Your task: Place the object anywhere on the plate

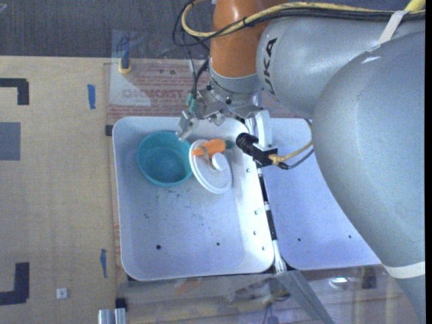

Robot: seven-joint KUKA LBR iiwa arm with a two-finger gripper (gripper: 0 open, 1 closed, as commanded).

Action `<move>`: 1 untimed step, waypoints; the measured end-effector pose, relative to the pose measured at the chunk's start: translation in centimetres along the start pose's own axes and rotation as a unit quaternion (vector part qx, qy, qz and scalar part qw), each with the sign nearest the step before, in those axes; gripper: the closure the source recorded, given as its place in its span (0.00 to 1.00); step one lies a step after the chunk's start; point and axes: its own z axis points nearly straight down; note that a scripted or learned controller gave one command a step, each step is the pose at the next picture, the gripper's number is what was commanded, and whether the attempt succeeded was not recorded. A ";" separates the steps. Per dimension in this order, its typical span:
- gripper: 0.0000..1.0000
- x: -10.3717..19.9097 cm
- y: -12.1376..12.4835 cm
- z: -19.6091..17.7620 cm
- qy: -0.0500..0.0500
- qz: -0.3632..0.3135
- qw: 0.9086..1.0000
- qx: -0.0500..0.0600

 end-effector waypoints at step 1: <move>1.00 0.1 0.2 -1.1 -0.001 -0.001 1.000 -0.002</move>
